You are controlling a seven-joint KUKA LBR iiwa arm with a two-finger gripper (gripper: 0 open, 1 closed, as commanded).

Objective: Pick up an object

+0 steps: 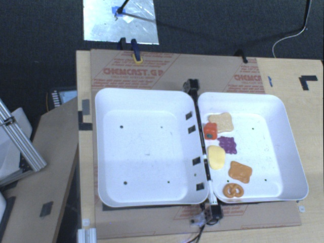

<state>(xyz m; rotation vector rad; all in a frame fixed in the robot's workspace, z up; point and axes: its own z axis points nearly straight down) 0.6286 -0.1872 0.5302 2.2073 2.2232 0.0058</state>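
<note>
Two white bins sit on a tabletop (223,67) sheet printed "CHEMCAST GP" in red. Six toy foods, a pretzel (233,190) among them, lie in the right bin (268,135), near its left wall.

My remote view: dark carpeted floor (228,14) surrounds a pale wooden tabletop (83,75) covered by a printed cardboard sheet (152,70). A shiny foil square (120,13) lies on the floor above; an aluminium rail (20,140) crosses at left. A white cable (291,34) trails at upper right.
</note>
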